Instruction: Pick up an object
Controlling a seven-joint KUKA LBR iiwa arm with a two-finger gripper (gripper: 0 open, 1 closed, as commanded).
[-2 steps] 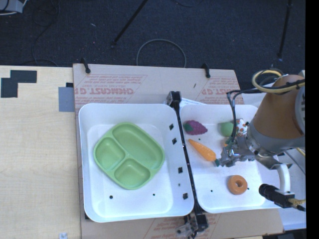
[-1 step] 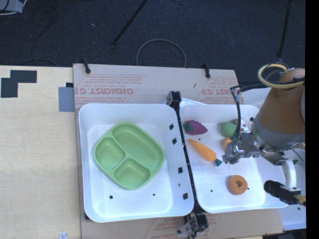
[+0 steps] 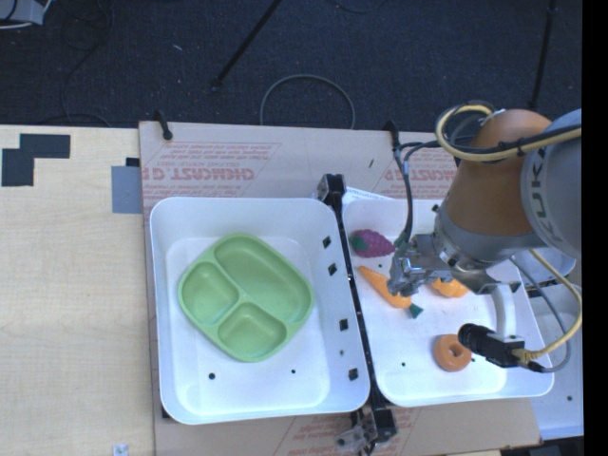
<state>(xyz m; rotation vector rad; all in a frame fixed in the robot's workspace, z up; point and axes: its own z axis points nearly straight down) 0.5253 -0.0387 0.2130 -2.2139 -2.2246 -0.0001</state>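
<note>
Carrot: a smooth orange toy carrot [image 3: 385, 289], tapered, with a small dark green tip at its lower right end; it lies slantwise in the upper middle of the right bin [image 3: 418, 373].
Gripper: the gripper [image 3: 407, 272] sits right over the carrot's upper side, perhaps touching it; how far open it is and whether it has hold of anything cannot be told from this view.
Arm: grey with an orange band [image 3: 494, 198], covering the bin's upper right part.
Nearby pieces: a bumpy purple piece [image 3: 372, 243] just above the carrot; an orange piece [image 3: 450, 288] partly under the wrist; an orange ring [image 3: 451, 353] lower right, apart from the carrot.
Left bin: glossy white [image 3: 190, 388], holding a pale green plate [image 3: 245, 295] with three compartments.
Edges: the carrot's pointed end is near the black-clipped wall [image 3: 347, 293] between the bins.
Open room: bare white floor below the carrot, toward the right bin's lower left corner.
</note>
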